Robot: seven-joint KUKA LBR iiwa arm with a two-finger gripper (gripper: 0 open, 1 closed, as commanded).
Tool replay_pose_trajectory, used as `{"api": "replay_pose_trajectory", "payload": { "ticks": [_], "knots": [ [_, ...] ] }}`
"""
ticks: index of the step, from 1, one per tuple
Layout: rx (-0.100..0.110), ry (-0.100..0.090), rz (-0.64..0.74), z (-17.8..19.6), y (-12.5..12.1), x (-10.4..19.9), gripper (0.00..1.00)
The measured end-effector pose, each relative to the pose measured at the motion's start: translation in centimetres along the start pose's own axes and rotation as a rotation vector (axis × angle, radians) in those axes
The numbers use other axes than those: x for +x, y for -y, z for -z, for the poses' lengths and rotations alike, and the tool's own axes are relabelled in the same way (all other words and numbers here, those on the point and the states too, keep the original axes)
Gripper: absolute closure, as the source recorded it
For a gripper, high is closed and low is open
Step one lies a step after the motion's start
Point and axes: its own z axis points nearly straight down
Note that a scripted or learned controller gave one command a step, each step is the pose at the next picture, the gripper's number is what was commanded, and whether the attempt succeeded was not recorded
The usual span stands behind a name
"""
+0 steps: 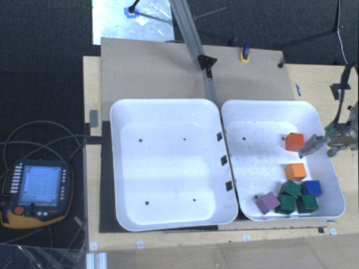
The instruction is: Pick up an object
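Note:
The right white bin [263,112] holds several small blocks. A red-orange block [294,142] lies near its right side, and an orange block [296,171] sits below it. Toward the front right corner a green block [291,188], a blue block [311,188], two dark green blocks [287,204] and a purple block [267,202] are clustered. My gripper [310,145] reaches in over the bin's right rim, its tip just right of the red-orange block. Nothing is visibly held.
The left white bin [120,150] stands beside the right one. A grey pole [190,32] slants across the back of the bench. A teach pendant [36,192] with cables lies at the far left, off the bench.

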Motion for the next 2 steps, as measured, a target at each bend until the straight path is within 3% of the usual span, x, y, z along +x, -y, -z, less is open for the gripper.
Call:
{"api": "replay_pose_trajectory", "payload": {
  "ticks": [1,2],
  "knots": [
    [-0.001,0.000,-0.001,0.0,0.0,0.0,0.00],
    [0.004,-0.001,-0.003,-6.2,0.1,-0.4,0.00]
  ]
}}
